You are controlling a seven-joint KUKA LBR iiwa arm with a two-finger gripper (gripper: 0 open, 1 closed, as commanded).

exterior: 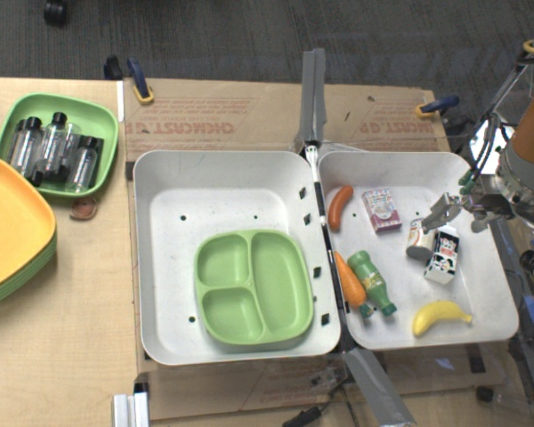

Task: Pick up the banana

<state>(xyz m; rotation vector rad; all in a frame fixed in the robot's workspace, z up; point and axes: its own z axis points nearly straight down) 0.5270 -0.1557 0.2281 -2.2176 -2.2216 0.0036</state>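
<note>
The banana [440, 317] lies flat on the floor of the right-hand bin [489, 238], low in the frame near that bin's lower right corner, with open white floor around it on most sides. It sits well apart from the gripper [449, 210], which hangs higher up at the right side of the frame, above a small white carton [442, 256] and a grey-and-white object [419, 243] just left of it. The arm reaches in from the right edge, so the gripper seems placed for an approach, not yet lined up over the fruit. I cannot tell whether it is spread or closed; nothing is visibly held.

The rest of that bin looks like scattered clutter: an orange sausage-shaped toy [338, 205] at upper left, a pink-and-white box [381, 210] beside it, a carrot [349, 277] and a green bottle [373, 283] touching along the left wall.

The left-hand bin [160, 238] carries a green divided plate [253, 286], probably a drop-off spot.

Both bins rest on cardboard [222, 114] clamped to the pale wooden worktop [62, 345]. At left stand stacked yellow plates [13, 234] and a green tray of small bottles [58, 145]. Dark carpet [249, 16] fills the top of the frame.
</note>
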